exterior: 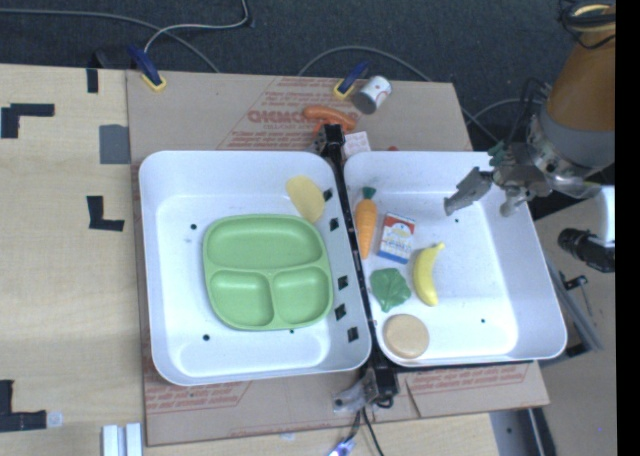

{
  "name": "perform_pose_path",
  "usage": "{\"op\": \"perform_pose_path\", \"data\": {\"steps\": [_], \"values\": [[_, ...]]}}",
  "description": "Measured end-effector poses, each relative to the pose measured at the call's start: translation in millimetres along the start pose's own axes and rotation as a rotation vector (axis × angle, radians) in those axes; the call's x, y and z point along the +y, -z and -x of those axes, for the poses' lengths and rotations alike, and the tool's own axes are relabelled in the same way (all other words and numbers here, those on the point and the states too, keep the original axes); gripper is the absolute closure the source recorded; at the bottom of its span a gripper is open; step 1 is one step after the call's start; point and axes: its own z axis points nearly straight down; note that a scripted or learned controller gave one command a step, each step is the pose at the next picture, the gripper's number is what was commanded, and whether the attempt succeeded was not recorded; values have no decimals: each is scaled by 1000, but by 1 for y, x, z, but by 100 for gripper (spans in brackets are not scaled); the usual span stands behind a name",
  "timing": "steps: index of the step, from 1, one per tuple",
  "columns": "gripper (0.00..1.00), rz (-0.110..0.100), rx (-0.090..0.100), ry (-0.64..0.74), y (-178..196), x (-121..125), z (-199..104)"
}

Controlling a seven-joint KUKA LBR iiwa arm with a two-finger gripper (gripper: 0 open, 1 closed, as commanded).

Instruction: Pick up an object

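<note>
The claw (487, 191), its 2 fingers spread and pinching nothing, hangs over the right bin's (520, 274) upper right, while the banana (428, 273) lies below and to its left on the bin floor, long axis running roughly top-to-bottom.

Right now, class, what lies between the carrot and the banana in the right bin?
In the camera view, a small red-and-white box lies between the carrot and the banana, close to both.
</note>
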Motion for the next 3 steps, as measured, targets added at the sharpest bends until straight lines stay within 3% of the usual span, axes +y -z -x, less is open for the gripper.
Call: {"op": "perform_pose_path", "data": {"steps": [1, 2, 3], "values": [[0, -2, 0, 0, -84, 12, -8], [0, 3, 0, 0, -174, -1, -40], [100, 5, -3, -1, -165, -1, -39]]}}
